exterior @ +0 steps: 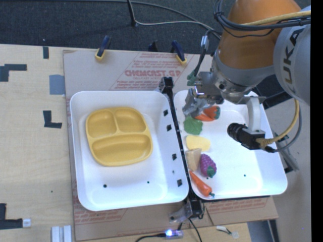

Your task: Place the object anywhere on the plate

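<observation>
A yellow three-compartment plate (118,136) lies in the left bin (91,190). In the right bin (252,180), toy foods sit along its left side: a green piece (192,125), an orange carrot with a green top (208,113), a yellow piece (198,143), a tan wedge (193,158), purple grapes (207,165) and a second carrot (201,183). My gripper (197,104) hangs low over the back left of the right bin, right at the green piece and the upper carrot. Nothing shows clearly between its fingers.
A black divider strip (174,135) runs between the two bins. A black cylindrical part (245,135) on the arm reaches over the right bin's middle. Blue-and-yellow clamps (102,48) hold the board at the back. Cables trail across the dark floor behind.
</observation>
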